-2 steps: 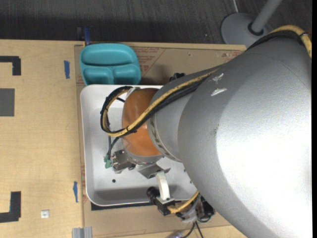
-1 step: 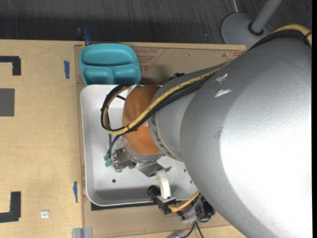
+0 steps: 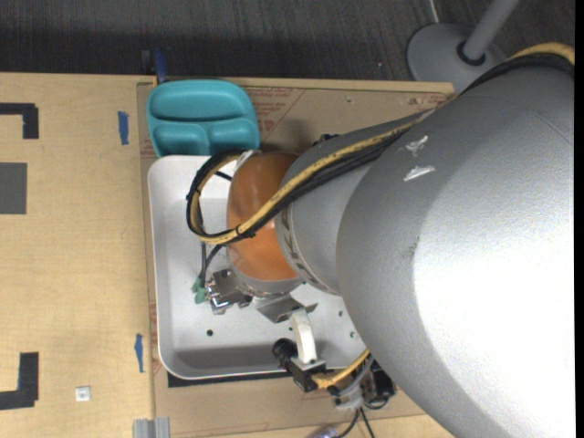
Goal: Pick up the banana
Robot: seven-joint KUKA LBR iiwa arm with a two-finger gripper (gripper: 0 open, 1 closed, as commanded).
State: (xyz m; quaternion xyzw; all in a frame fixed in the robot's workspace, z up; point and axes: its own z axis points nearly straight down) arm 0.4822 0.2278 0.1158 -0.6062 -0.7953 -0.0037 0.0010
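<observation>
My arm fills the right and middle of the camera view. Its orange band (image 3: 260, 217) and grey wrist hang directly over the white bin (image 3: 178, 245). A small metal part with a green tip (image 3: 219, 295) sticks out from under the wrist at its lower left, low over the bin floor. The wrist hides whatever lies beneath it in the bin. Black and yellow cables (image 3: 205, 208) loop along the wrist's left side.
A teal moulded object (image 3: 203, 117) sits just beyond the bin's far rim. The bin's left strip and front floor (image 3: 219, 345) show bare white. A white and black fitting (image 3: 301, 349) hangs off the arm near the bin's front rim. Cardboard bench (image 3: 73, 245) lies to the left.
</observation>
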